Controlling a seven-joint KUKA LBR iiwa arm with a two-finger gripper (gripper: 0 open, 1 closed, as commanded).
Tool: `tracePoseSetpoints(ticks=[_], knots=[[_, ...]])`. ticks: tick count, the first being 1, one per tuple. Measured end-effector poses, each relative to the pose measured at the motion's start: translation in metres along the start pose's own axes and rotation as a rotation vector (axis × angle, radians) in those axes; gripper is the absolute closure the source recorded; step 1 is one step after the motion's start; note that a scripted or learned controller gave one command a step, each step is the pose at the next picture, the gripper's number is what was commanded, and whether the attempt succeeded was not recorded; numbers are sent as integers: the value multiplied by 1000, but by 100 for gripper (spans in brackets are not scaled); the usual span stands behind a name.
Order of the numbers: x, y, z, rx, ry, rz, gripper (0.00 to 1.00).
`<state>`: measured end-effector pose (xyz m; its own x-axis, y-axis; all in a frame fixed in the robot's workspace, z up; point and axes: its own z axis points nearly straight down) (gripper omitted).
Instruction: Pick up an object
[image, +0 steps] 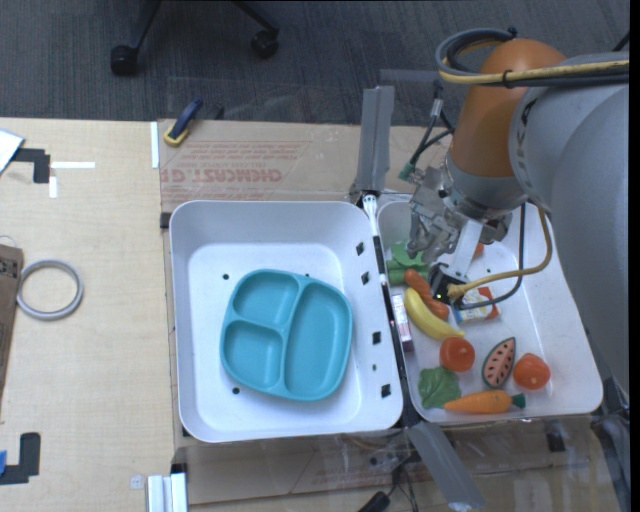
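Glossy plastic plate (288, 335), smooth white bins (190, 300), prob. wood bench (80, 400).

Grey arm (570, 130) reaching in from right, wrist bent down, claw (437, 262) pointing downward.

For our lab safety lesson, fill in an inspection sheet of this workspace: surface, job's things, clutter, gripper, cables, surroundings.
Surface: wooden bench bearing left bin and right bin.
Job's things: right bin holds banana, tomato, watermelon slice, carrot; blue divided plate lies in the left bin.
Clutter: tape roll on the bench.
Gripper: gripper low over the right bin's far end; finger state unclear.
Cables: yellow cable along the arm.
Surroundings: chair base on carpet.
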<state>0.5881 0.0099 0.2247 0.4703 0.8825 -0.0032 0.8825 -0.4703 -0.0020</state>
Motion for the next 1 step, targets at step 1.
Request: tracePoseSetpoints(ticks=[1], knots=[[57, 8, -20, -1, 0, -294, 100]])
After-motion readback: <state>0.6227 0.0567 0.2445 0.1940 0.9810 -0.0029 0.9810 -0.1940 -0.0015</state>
